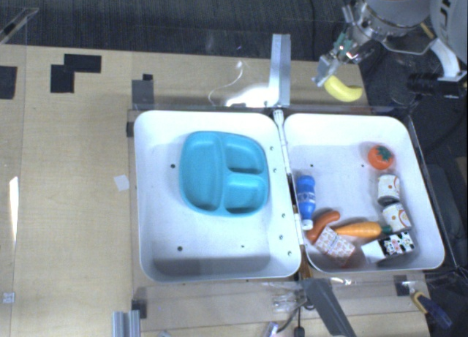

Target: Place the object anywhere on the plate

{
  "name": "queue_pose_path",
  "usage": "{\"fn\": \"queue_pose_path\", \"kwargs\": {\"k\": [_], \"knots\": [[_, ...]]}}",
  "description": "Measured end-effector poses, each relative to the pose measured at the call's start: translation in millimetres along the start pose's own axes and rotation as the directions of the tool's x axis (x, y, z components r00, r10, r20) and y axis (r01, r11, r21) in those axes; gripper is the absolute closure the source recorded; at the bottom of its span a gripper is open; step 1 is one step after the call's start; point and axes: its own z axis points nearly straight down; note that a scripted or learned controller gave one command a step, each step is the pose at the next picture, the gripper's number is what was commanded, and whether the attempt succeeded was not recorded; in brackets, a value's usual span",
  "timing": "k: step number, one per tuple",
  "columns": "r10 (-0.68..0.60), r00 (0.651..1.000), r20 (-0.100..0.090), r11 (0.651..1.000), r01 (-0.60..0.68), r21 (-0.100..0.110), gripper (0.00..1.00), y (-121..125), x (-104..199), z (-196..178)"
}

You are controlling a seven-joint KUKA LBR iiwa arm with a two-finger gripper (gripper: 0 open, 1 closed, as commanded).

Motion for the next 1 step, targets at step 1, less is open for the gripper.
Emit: {"fn": "queue_pose_path", "kwargs": {"k": [1], "knots": [[-0.452, 0.892, -0.003, 0.892, 0.452, 0.0, 1.0, 20.4, 30.2, 68.6]]}}
